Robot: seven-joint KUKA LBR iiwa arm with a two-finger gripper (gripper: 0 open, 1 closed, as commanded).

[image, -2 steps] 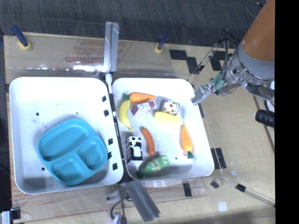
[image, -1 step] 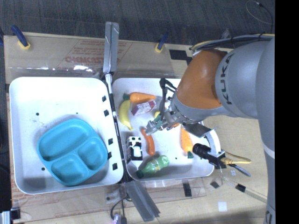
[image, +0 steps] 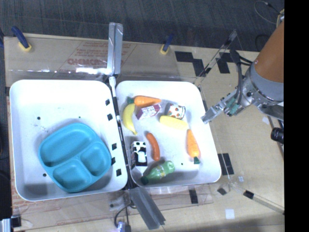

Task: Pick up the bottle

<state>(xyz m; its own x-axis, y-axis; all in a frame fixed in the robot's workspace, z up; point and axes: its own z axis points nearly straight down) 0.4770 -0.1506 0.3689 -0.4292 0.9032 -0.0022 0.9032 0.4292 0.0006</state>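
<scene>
The bottle [image: 158, 172] is green and lies on its side at the near edge of the right bin [image: 205, 170], close to the front wall. My gripper [image: 211, 115] hangs just outside the right bin's right rim, up and to the right of the bottle and well apart from it. Nothing shows in its grasp.
The right bin also holds a banana [image: 128, 117], two carrots [image: 146, 100] [image: 193, 144], a purple carton [image: 148, 111], a small can [image: 176, 111], a yellow piece [image: 173, 123], an orange sausage shape [image: 153, 145] and a black-and-white box [image: 140, 153] beside the bottle. A blue divided tray [image: 75, 156] lies in the left bin [image: 24, 95].
</scene>
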